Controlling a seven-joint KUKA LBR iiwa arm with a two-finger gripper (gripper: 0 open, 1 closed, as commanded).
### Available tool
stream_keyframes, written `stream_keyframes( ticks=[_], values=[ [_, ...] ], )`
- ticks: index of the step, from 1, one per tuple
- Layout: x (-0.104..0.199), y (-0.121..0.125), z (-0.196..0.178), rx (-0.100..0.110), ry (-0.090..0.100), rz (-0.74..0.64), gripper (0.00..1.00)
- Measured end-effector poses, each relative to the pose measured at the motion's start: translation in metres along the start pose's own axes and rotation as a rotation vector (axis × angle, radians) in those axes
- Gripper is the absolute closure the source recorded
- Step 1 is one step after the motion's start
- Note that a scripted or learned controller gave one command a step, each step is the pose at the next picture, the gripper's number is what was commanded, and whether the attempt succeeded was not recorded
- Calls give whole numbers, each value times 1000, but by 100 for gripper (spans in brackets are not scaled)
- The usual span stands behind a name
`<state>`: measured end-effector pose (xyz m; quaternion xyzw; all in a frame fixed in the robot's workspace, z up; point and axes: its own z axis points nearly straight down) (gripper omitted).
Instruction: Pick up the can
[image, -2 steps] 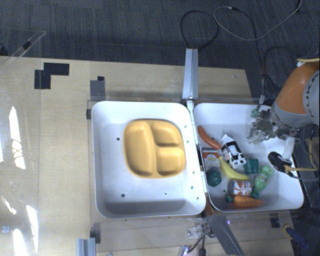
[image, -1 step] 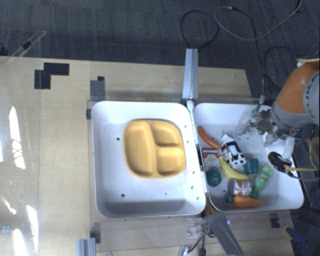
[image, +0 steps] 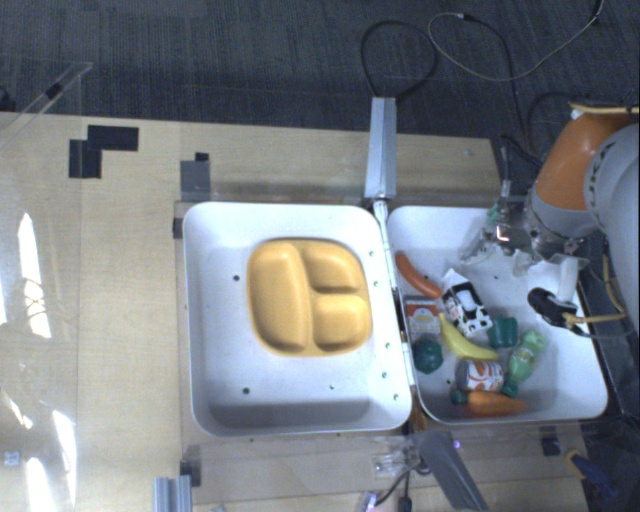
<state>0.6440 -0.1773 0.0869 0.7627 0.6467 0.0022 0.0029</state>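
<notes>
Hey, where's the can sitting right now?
The can lies in the right bin, near its front edge, just behind the carrot, below the banana and beside the green bottle.

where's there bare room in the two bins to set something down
Left bin: bare white floor rings the yellow divided tray, widest along the near edge. Right bin: bare patch at its far left corner, beyond the hot dog. Crowded near the can, banana and carrot.

Can (image: 483, 375) hemmed by banana (image: 466, 343), carrot (image: 495, 404)
</notes>
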Motion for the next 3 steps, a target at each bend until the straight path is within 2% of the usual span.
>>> stream_keyframes(
  ticks=[1, 2, 3],
  values=[
    [-18, -24, 0, 1, 0, 30, 0],
    [-10, 29, -15, 0, 0, 60, 0],
    [-14, -16, 0, 2, 1, 244, 0]
  ],
)
